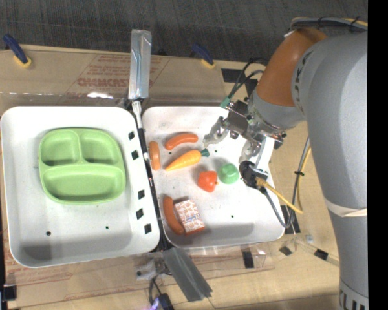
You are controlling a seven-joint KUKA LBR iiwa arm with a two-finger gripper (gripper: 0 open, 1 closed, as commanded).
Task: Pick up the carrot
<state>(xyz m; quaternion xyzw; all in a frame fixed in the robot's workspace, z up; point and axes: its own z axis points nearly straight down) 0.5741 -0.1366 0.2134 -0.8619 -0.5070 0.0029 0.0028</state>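
The carrot (183, 161) lies in the right bin (258, 221), orange and tapered, with its small green top pointing up and right. My gripper (231, 144) hovers just to the right of that green end, above the bin's upper middle. Its fingers (213, 135) stand apart, open, with nothing between them. The carrot is untouched on the bin floor.
Around the carrot lie an orange sausage-shaped toy (181, 140), an orange slice (154, 155), a red fruit (207, 181), a green piece (229, 173), a hot dog (171, 214) and a small box (189, 216). The left bin (19, 237) holds a green divided plate (83, 165).
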